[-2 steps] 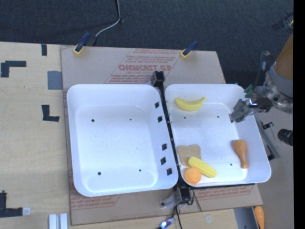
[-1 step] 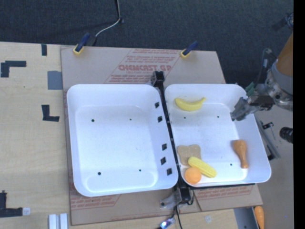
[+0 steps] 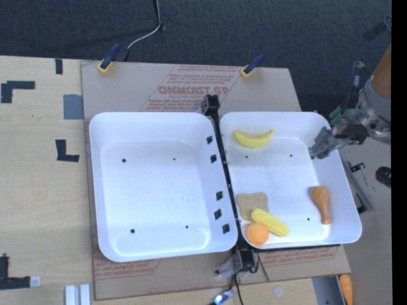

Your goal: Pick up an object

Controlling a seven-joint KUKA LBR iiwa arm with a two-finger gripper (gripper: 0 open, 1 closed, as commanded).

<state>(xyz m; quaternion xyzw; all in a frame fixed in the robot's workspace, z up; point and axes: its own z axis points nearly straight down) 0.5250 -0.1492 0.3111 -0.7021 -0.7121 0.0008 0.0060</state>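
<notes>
Camera view looks down on a bench (image 3: 38,189) where a cardboard sheet (image 3: 191,91) carries two shallow white bins side by side. The left bin (image 3: 152,183) shows bare white floor. The right bin (image 3: 287,176) holds every candidate for picking: a toy banana (image 3: 253,138) lies near its far edge, towards the divider between the bins; a slice of toy bread (image 3: 252,202) sits near the near-left corner, with a yellow corn cob (image 3: 270,222) lying partly over its near edge and an orange ball-like fruit (image 3: 257,234) touching the cob right in that corner; an orange-brown drumstick-shaped piece (image 3: 321,203) lies along the right wall, towards the near side. The arm's gripper (image 3: 321,145) hangs over the right bin's right rim, towards the far corner, apart from all five pieces; the drumstick piece is the nearest to it. Whether its jaws stand wide or narrow I cannot tell, since the tips are dark and blurred against the rim, but nothing is seen between them. By my reading the task is at its start: no object is lifted, all rest on the bin floor, so choosing a target, descending, closing and lifting all remain.
</notes>
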